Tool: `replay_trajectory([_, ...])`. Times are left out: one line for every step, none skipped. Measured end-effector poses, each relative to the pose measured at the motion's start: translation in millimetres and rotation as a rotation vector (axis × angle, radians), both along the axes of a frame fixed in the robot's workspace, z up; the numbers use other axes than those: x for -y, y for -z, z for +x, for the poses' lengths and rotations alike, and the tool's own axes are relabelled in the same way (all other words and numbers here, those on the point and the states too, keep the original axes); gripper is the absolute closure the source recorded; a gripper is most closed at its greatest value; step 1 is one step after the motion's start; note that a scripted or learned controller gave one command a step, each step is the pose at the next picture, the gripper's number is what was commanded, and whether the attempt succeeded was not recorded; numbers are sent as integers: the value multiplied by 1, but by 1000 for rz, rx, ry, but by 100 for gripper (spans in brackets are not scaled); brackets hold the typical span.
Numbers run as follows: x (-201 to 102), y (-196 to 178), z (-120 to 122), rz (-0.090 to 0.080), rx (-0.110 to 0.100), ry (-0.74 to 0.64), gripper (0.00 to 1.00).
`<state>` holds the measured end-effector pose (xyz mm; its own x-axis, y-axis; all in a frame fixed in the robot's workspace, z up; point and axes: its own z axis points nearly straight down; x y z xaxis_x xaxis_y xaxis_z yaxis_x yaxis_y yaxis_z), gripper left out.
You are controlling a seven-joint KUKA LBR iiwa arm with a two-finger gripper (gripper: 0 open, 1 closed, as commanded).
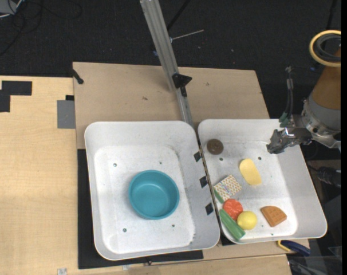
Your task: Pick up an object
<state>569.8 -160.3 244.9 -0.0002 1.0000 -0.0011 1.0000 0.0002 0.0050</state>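
The right bin (288,171) holds several small objects: a brown round piece (215,146), a pale yellow block (250,172), a checkered cracker-like piece (227,185), a red tomato (232,207), a yellow ball (247,220), a green pod (232,226) and a brown bread-like wedge (273,215). My gripper (278,141) hangs over the bin's upper right part, up and to the right of the pale yellow block. Nothing shows between its fingers.
A teal bowl (154,194) sits in the left bin (105,153). A slanted metal rail (165,50) runs from the top down to the gap between the bins. Black clips (203,181) line the divider. The arm's body (325,96) stands at the right.
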Motion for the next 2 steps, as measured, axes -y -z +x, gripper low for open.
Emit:
replay_trajectory([0,-34,0,0,-2,0,100])
replay_trajectory([-45,-17,-14,2,-7,-2,100])
